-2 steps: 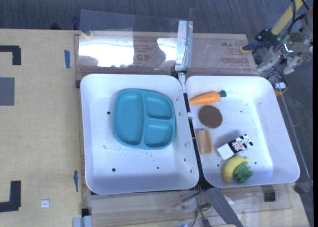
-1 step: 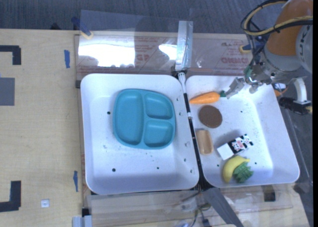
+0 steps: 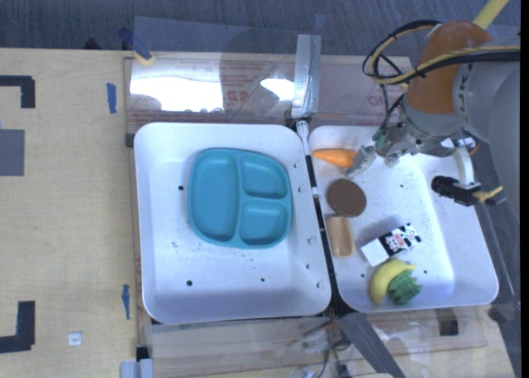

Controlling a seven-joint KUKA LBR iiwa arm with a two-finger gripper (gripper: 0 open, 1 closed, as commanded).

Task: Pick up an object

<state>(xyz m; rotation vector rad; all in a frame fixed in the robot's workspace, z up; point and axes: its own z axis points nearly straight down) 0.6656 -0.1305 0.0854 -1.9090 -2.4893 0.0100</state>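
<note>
Two shallow white bins sit side by side on the pale wooden bench (image 3: 66,227), their smooth plastic floors flecked with small dark specks. The left bin (image 3: 161,277) holds a teal plastic tray (image 3: 240,198), rounded at the corners and moulded into three compartments, one long and two smaller. The right bin (image 3: 463,273) carries the loose objects. Near its far left corner lies an orange carrot (image 3: 332,156), tapered and glossy, and the gripper (image 3: 364,158) hangs just beside the carrot's thicker end, at the end of the grey arm (image 3: 488,107) with its orange band (image 3: 442,66); whether it touches the carrot, or how it is set, cannot be told from this slant. Just below the carrot rests a flat brown disc (image 3: 345,197), matte and round, and touching its lower edge is a tan rectangular block (image 3: 340,235) with softened corners, lying along the bin's left wall. Toward the near side sits a small white box with black patches (image 3: 397,241), and next to it a curved yellow banana (image 3: 384,277) pressed against a knobbly green piece (image 3: 405,287). Behind the bins a sheet of clear plastic (image 3: 215,83) reflects the light.
</note>
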